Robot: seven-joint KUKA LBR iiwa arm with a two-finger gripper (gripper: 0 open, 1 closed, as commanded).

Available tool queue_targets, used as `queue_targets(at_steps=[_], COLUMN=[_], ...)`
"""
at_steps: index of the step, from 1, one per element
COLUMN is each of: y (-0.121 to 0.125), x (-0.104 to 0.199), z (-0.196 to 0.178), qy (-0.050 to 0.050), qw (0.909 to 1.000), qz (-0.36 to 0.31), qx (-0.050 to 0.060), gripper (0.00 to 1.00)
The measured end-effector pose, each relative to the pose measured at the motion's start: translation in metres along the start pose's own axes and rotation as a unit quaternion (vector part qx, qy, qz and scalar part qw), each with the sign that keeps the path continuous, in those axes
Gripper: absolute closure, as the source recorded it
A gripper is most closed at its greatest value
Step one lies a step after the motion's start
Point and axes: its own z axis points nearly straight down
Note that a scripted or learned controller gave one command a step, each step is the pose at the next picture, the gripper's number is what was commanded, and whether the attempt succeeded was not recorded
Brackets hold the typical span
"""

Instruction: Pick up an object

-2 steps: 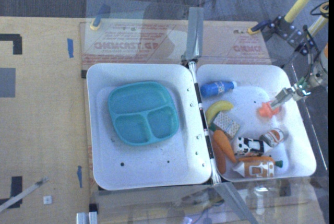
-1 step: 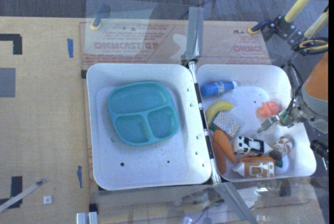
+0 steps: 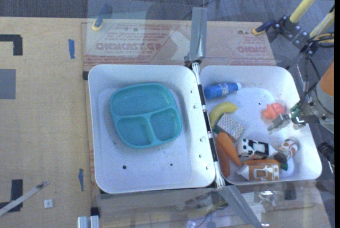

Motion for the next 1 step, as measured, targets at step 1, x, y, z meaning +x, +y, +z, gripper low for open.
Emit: queue_targets(at_steps=[1], y=[-0.0144], x=[-0.0028], z=[0.0367], qy=[0.0], qw=[0.9908], qz=[-0.135], qx=[0.0], gripper=[0.0])
